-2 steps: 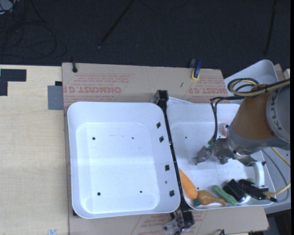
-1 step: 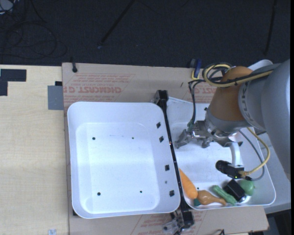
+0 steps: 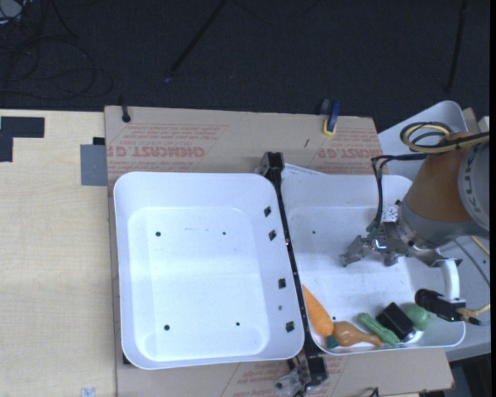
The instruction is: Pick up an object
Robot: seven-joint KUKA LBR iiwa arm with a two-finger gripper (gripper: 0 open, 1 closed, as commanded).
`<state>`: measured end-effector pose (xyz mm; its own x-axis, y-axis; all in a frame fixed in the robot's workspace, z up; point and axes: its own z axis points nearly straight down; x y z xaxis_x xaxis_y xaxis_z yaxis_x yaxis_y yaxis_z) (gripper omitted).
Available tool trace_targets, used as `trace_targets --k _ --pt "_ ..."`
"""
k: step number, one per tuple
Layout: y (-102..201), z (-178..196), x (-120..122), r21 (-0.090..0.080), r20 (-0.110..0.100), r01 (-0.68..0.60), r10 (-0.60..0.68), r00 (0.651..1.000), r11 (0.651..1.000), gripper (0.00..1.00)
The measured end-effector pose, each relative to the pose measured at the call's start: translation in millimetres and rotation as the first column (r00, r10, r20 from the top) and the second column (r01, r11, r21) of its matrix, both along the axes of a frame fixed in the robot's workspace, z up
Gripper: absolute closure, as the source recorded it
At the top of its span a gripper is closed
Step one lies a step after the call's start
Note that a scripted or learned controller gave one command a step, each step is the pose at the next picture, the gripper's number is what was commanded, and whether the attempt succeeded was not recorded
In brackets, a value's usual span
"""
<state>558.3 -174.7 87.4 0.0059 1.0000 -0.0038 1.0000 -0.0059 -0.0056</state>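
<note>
My gripper (image 3: 365, 251) hangs over the middle of the right bin (image 3: 331, 213), its fingers (image 3: 349, 257) spread apart with nothing between them. Along that bin's front edge lie an orange carrot-shaped piece (image 3: 317, 310), a tan piece (image 3: 347, 333), a green piece (image 3: 378, 327) and a black block (image 3: 395, 318). A round green object (image 3: 417, 314) sits by the block. The gripper is above and behind these objects, apart from all of them.
The left bin (image 3: 202, 267) stands beside the right one, with a black divider rail (image 3: 281, 246) between them. Cardboard (image 3: 231, 139) lies beneath both bins. Cables and a black-and-white part (image 3: 446, 298) crowd the right bin's far right corner.
</note>
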Motion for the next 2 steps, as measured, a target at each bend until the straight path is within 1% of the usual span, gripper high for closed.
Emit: trace_targets --k 1,2 --pt "-23.7 0.3 -55.3 0.004 0.001 -0.003 0.003 1.000 1.000 0.00" --pt "53.1 -0.1 -65.8 0.008 0.002 -0.010 0.010 1.000 1.000 0.00"
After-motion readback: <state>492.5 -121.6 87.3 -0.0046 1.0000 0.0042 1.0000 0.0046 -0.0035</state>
